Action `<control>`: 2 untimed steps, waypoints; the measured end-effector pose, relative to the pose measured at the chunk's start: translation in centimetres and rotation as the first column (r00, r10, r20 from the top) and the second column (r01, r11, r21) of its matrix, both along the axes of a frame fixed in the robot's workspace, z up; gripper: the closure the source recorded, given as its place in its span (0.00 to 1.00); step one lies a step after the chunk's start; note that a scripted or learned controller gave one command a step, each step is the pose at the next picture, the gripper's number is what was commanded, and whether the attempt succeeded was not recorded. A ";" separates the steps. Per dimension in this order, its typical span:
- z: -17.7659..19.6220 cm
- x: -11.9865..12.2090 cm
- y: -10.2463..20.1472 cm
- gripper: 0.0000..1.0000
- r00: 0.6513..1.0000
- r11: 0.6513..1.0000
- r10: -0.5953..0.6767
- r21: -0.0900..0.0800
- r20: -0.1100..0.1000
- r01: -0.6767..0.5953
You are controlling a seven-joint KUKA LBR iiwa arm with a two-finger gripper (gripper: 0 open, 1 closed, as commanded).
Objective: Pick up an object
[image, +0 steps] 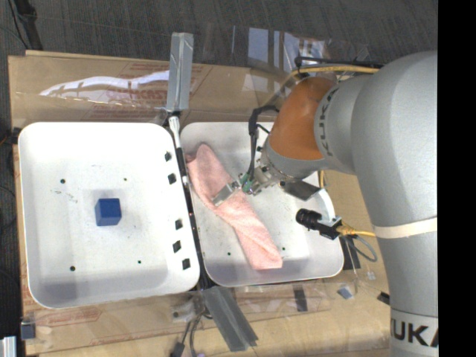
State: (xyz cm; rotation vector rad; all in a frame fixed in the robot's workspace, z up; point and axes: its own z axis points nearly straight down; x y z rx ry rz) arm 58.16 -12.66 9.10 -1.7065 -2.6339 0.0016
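Right now we are down low in the right white plastic bin (pixel 327 262), reaching for something to pick up. Our gripper (pixel 232 190) sits right on the long soft pink cloth (pixel 249 233), near its middle. The cloth lies slanted across the bin, from the top left corner down toward the bottom edge.

One grey finger (pixel 222 194) rests on the pink cloth. We cannot tell if the gripper is open or closed, because the parts are small and the big grey arm (pixel 387 147) with its orange band (pixel 297 121) hangs over them. We also cannot tell if any cloth is pinched between the fingers.

A small blue cube (pixel 108 211) sits alone in the left white plastic bin (pixel 44 274), well apart from us. Both bins rest side by side on the brown tabletop (pixel 97 88).

We think this is the grabbing step, and the cloth is the thing we are going for. Next we need to squeeze tight on a fold of the cloth and then lift straight up. Soft cloth can slip out, so we should lift slowly and see if it comes along.
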 end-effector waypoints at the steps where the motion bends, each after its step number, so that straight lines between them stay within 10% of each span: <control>1: 0.0 -0.9 2.9 0.00 0.999 0.999 0.038 0.001 -0.003 -0.038; 2: 0.9 -0.9 2.9 1.00 0.999 0.999 0.042 0.001 -0.006 -0.042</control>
